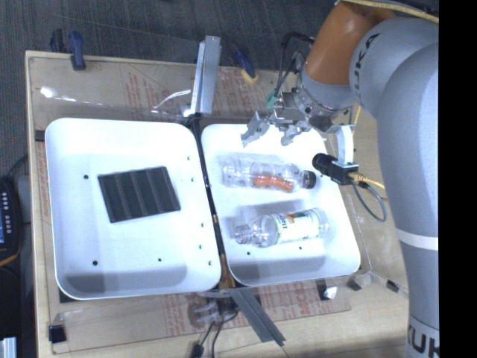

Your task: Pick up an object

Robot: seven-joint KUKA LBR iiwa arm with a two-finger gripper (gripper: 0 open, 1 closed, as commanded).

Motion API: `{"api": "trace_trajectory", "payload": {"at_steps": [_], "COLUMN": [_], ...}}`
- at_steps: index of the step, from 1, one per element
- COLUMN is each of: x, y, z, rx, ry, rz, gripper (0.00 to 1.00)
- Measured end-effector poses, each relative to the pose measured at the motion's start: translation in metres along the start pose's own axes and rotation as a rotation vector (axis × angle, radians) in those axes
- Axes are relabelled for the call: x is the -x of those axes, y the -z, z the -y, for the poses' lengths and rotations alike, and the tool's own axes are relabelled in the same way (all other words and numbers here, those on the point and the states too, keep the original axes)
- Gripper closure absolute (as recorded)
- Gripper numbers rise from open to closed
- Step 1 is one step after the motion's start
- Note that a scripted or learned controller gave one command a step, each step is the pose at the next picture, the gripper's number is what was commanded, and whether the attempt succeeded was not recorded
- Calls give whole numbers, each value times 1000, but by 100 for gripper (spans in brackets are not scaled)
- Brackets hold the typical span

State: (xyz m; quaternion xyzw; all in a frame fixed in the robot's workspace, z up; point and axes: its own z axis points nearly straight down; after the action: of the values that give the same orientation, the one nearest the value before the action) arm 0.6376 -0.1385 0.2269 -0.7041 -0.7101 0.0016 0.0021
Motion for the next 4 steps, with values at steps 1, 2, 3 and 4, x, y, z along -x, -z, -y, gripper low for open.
{"api": "trace_trajectory", "payload": {"at_steps": [1, 2, 3, 4], "x": [25, 61, 53, 48], "y": [-101, -135, -135, -135], "z": [4, 40, 36, 129], "rx": [4, 2, 4, 5], "ry": [-31, -15, -94, 284], "rz": [0, 0, 1, 0], "gripper": [0, 0, 0, 0]}}
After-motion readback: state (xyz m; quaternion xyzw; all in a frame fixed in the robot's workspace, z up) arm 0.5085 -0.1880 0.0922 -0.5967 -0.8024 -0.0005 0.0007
